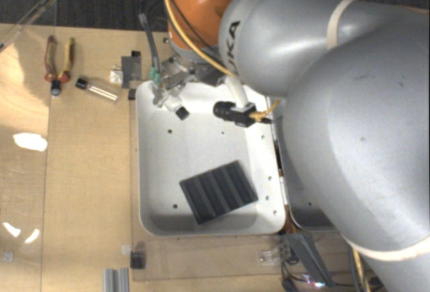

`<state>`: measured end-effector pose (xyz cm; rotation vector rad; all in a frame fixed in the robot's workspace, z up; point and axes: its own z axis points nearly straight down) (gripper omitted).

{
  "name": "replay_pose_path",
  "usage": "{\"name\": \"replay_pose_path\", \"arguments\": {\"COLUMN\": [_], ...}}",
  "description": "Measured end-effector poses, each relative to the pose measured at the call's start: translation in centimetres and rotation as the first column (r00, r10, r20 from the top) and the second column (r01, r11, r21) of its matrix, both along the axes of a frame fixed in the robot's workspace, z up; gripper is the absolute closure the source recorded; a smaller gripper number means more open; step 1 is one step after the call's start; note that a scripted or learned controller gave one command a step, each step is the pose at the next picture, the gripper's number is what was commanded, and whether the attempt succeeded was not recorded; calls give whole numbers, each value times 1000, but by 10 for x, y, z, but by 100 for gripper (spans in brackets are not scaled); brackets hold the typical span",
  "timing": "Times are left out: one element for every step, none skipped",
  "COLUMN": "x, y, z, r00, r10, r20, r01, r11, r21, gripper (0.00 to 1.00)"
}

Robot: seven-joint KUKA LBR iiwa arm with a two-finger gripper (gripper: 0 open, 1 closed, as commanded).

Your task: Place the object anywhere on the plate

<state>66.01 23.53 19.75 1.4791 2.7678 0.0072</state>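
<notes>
The arm [322,82] reaches in over the left bin [154,170], and its tool [168,99] hangs at the bin's far left corner, low over the white floor. Whether it is open or closed I cannot tell — the wrist and cables hide most of it, and nothing can be seen held in it.

The plate [218,191], a dark ribbed slab, lies tilted on the bin floor toward the near edge, nothing on it. No clear task object can be made out; a small dark bit just beside the tool may be part of the tool itself.

The main risk, as I judge it: the tool comes away with nothing and travels to the plate for no purpose, since a small thing in a corner is hard to pinch with the walls close by. A weak hold could also let it drop on the bare floor short of the plate.

The plate sits well apart from the tool, diagonally toward the near right. Pliers [58,62] lie on the surface [80,183] outside the bin.
</notes>
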Motion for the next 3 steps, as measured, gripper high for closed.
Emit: {"name": "replay_pose_path", "arguments": {"x": [9,10,10], "y": [-8,-7,-6], "z": [49,61,73], "r00": [989,989,989], "r10": [145,146,147], "r20": [1,6,11], "r01": [-145,-146,-147], "r11": [989,989,989], "r21": [-1,2,4], "gripper": [100,100,100]}}
